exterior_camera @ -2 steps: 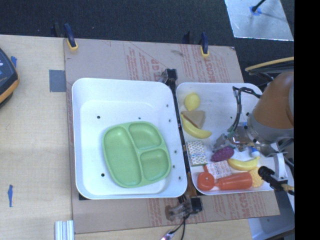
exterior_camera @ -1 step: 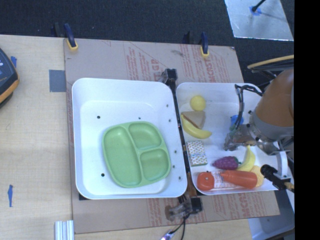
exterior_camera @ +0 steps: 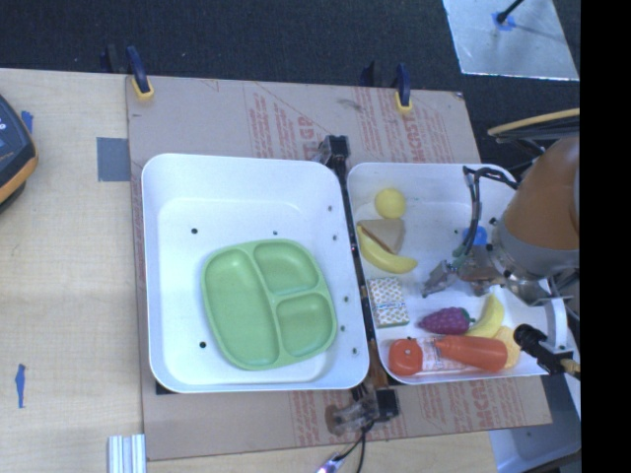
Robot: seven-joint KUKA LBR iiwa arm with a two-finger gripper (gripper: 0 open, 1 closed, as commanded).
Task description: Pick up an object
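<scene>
Camera view: right bin (exterior_camera: pixel 424 177) holds the pickable items: one yellow ball (exterior_camera: pixel 389 203), one wedge-shaped piece (exterior_camera: pixel 386 233), two bananas (exterior_camera: pixel 384 255) (exterior_camera: pixel 488 316), one patterned box (exterior_camera: pixel 387 301), one purple grape bunch (exterior_camera: pixel 446 319), one tomato (exterior_camera: pixel 404 357), one carrot (exterior_camera: pixel 477 353). Arm reaches in from the right, orange band over the bin's right side, tool (exterior_camera: pixel 446 276) low near mid-bin; can't tell its state. Left bin (exterior_camera: pixel 158 264) has one green divided plate (exterior_camera: pixel 268 304).

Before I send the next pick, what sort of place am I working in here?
Most likely a robotics lab bench for grasping trials: two shallow white bins on clamped brown cardboard, plastic toy food such as a yellow banana, and the grey robot arm.
</scene>
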